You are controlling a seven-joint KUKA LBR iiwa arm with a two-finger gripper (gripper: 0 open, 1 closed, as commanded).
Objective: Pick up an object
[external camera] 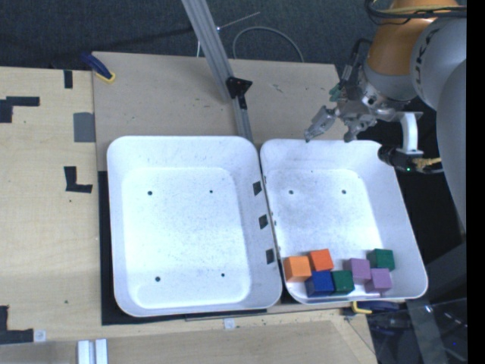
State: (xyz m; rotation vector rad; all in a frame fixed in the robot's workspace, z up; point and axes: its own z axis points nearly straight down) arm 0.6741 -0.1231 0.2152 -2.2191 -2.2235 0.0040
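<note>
Hovering jaws [331, 131] over right bin's [394, 196] far rim; seemingly nothing gripped; blocks [339, 271] well apart.

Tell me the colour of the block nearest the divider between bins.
Orange block, clearest in the camera view.

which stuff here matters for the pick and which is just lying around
Job: gripper; right bin; orange blocks, blue block, green blocks, purple blocks.

Lying about: left bin; metal pole; cable loop; blue-yellow clamp.
</note>
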